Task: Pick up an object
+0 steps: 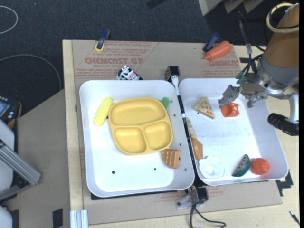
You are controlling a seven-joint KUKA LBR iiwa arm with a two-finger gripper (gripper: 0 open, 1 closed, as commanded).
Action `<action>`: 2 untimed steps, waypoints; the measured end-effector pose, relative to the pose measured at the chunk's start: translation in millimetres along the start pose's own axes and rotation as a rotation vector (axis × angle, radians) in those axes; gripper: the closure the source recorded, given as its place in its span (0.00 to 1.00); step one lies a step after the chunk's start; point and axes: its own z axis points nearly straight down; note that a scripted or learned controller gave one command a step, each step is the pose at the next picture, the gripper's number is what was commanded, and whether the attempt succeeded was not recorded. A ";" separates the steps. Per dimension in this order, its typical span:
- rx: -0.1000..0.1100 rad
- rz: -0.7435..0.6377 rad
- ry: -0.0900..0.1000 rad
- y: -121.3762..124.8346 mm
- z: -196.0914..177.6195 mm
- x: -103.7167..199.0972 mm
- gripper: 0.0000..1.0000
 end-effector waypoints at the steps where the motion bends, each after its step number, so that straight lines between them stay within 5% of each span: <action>1: -0.013 -0.002 -0.002 2.4 -6.6 0.2 0.00; 2: -0.007 -0.003 0.000 4.8 36.0 2.0 0.00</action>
